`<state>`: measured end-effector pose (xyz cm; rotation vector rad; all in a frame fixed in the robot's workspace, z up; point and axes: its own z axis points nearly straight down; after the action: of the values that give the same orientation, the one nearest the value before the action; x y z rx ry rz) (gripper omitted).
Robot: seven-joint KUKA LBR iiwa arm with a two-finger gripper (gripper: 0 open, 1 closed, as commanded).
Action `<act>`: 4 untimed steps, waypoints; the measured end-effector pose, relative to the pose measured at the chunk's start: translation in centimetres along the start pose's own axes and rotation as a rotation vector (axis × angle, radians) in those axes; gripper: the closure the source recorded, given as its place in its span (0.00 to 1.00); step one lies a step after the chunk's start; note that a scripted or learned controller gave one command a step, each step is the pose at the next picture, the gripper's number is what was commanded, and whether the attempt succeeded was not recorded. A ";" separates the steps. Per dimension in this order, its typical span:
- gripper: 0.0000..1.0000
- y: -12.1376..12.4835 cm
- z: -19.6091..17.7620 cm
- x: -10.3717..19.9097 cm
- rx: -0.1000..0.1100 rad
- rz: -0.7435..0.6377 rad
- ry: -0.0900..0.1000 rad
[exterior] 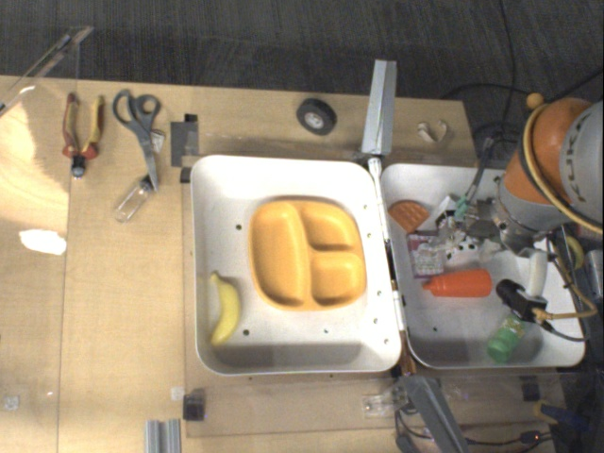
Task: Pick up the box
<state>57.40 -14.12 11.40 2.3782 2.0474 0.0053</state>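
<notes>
The gripper is hanging low in the right bin, with the grey arm coming in from its 3 o'clock; whether it is spread or closed cannot be told, since the wrist and cables are covering it. The box, small and printed in pink and white, is lying just beside the gripper at about 8 o'clock, and nothing is showing it as gripped. Judging from this, the arm is working through the approach step, and the next move is calling for a short shift toward 8 o'clock and a clean descent over the box. Room is looking tight: an orange carrot-like toy is sitting right against the box at 5 o'clock, a red-orange piece is lying near at 11 o'clock, and the bin's dividing wall is running close at 9 o'clock. A green bottle is lying well apart at 5 o'clock.
</notes>
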 end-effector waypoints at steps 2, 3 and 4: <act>1.00 1.1 0.5 6.1 -0.029 -0.179 0.002; 1.00 -6.4 -7.2 11.1 -0.001 -0.349 0.001; 1.00 -4.5 -15.8 11.3 -0.002 -0.163 0.000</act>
<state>54.53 -2.31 27.18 2.2020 2.2334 0.0069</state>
